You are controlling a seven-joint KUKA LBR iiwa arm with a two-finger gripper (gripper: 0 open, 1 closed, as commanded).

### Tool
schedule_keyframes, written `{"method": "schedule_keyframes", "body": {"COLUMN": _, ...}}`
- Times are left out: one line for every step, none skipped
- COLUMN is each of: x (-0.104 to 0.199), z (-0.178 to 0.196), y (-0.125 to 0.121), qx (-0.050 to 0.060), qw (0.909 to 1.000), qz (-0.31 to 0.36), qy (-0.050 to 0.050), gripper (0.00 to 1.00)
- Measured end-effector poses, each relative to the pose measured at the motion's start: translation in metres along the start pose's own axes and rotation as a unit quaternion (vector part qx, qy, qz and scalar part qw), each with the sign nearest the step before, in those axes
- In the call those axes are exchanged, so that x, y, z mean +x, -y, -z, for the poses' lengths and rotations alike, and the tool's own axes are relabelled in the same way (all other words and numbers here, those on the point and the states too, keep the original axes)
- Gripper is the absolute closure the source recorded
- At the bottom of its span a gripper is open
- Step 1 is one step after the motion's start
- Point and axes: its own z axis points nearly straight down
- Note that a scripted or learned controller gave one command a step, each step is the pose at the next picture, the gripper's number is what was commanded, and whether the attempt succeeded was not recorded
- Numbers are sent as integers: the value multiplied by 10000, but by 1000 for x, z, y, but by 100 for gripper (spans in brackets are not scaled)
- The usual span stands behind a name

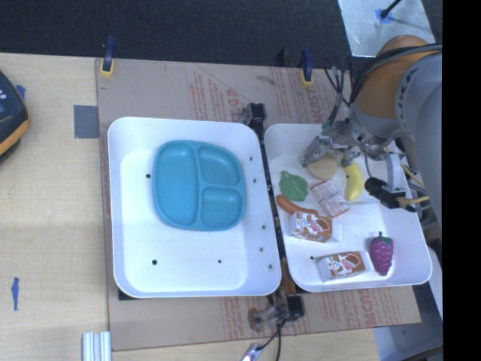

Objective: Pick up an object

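My gripper [331,155] hangs over the far end of the right bin [421,277], its fingers [313,156] spread open. Just under it lies a beige piece [322,168], and nothing is between the fingers. A yellow banana [353,181] lies right of that piece. A green leaf-shaped item [294,186], a reddish sausage [288,204] and a small red-and-white packet [328,198] lie nearer the bin's left wall. Toward the front are two more packets [310,226] [342,265] and a bunch of purple grapes [382,253].
The left bin [135,224] holds a blue divided plate [199,184]. The arm with its orange band [398,59] comes in over the right bin's far right corner. Black clips [255,113] sit where the bins meet. A dark device [9,115] lies at the bench's left edge.
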Motion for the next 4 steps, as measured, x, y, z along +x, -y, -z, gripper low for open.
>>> {"method": "schedule_keyframes", "body": {"x": -17, "z": 0, "y": 0, "qx": -4, "qw": 10000, "qz": 1, "qy": 3, "gripper": 0}}
{"method": "schedule_keyframes", "body": {"x": -17, "z": 11, "y": 0, "qx": -6, "qw": 10000, "qz": 14, "qy": 6, "gripper": 100}}
{"method": "schedule_keyframes", "body": {"x": -56, "z": 29, "y": 49, "qx": 8, "qw": 10000, "qz": -2, "qy": 0, "gripper": 100}}
{"method": "schedule_keyframes", "body": {"x": -38, "z": 29, "y": 104, "qx": 17, "qw": 10000, "qz": 7, "qy": 0, "gripper": 100}}
